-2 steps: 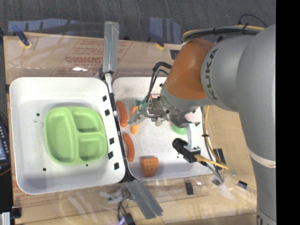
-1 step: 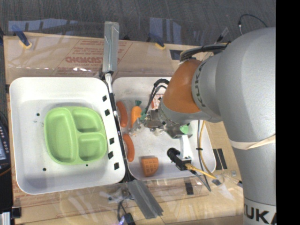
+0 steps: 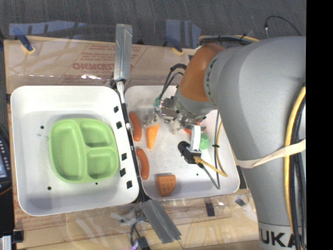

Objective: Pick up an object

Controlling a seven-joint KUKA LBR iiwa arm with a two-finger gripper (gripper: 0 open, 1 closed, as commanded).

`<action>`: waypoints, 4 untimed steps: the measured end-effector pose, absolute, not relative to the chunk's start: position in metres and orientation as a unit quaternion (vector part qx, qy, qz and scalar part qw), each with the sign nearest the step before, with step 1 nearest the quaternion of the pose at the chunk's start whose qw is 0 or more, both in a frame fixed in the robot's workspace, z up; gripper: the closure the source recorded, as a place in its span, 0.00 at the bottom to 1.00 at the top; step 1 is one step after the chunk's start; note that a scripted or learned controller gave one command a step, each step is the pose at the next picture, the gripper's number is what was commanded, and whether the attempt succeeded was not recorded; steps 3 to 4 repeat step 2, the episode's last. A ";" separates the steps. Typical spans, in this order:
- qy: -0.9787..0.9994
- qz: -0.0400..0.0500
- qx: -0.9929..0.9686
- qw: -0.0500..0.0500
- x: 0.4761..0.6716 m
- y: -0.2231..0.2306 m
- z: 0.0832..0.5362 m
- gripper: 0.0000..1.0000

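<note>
- White plastic left bin (image 3: 23, 139) holds a green divided plate (image 3: 83, 150), lying flat in the middle, well apart from the arm.
- Right bin (image 3: 229, 184) carries the loose items: two sausages (image 3: 136, 126) (image 3: 143, 163) along its left wall, a carrot (image 3: 152, 136) just beside the upper one, and an orange waffle-like piece (image 3: 166, 184) near the front edge.
- Gripper (image 3: 161, 111) hangs low over the carrot's top end, likely lining up a grab, so the carrot looks to be the target; it lies free on the bin floor.
- Whether the fingers are spread or closed cannot be told from this slant.
- Something green (image 3: 204, 141) peeks out beside the wrist, partly hidden.
</note>
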State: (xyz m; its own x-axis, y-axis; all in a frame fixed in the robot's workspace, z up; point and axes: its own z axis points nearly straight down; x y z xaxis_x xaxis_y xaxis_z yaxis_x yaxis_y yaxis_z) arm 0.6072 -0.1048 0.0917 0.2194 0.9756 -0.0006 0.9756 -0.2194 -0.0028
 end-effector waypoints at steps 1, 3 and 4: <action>-0.626 0.002 -0.780 0.002 0.607 -0.104 0.101 1.00; -0.686 0.000 -0.728 0.000 0.655 -0.017 0.193 1.00; -0.686 0.000 -0.728 0.000 0.655 -0.017 0.193 1.00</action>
